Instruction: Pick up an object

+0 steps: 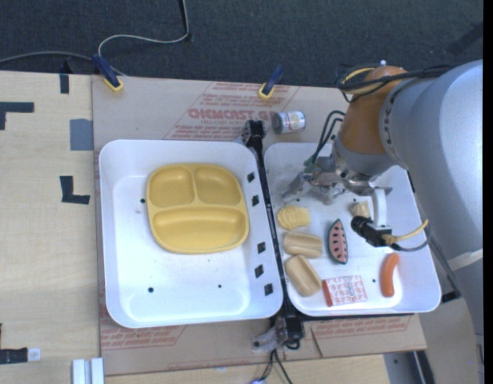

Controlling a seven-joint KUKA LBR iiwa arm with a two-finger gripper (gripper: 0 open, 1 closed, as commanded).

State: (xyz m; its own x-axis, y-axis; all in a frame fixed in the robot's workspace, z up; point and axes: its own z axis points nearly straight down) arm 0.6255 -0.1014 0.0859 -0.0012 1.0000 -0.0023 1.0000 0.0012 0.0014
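Note:
My gripper (314, 187) hangs low over the back half of the right bin (422, 290), open, with nothing between its fingers. Just in front of it lies a yellow ridged piece (293, 216). Further forward are a tan bread roll (302, 244) and a second roll (302, 276). A watermelon slice (337, 241) lies to the right of the rolls. An orange sausage (389, 276) and a red-and-white packet (344, 290) sit near the front edge. A small cream piece (360, 209) lies right of the gripper.
The left bin (122, 278) holds a yellow divided plate (197, 206). A black divider (262, 214) separates the bins. A small clear jar (291, 121) lies on the cardboard behind the bins. The grey arm (438, 134) covers the right bin's back right corner.

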